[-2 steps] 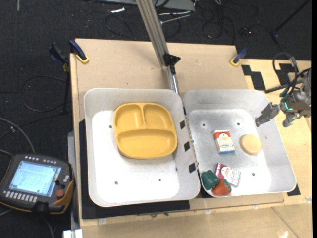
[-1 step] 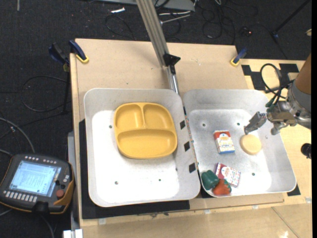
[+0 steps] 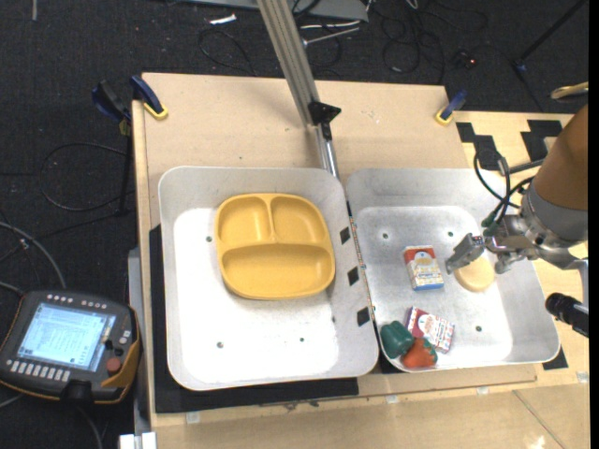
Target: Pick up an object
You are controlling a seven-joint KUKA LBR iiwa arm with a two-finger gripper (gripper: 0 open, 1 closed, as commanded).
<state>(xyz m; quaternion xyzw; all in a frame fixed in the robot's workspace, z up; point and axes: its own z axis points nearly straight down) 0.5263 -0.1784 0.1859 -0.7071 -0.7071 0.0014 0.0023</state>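
While we look down on the desk (image 3: 393, 120), we see two white bins side by side. Our left bin (image 3: 187, 344) has a yellow plate (image 3: 275, 246) with three parts in it. Our right bin (image 3: 524, 335) has the small things — a little box (image 3: 425, 269) with red, white and blue on it near the middle, and a red and white packet (image 3: 433, 329) near the front edge. Just beside that packet sit a green thing (image 3: 396, 338) and a red thing (image 3: 420, 355), touching each other. Our hand (image 3: 479, 255) is low over the right side of this bin. A pale yellow lump (image 3: 476, 278) sits right under the hand, touching it. We cannot tell if the hand is pinching the lump or only resting by it. A grey screen box (image 3: 65, 342) lies on the floor at the left.
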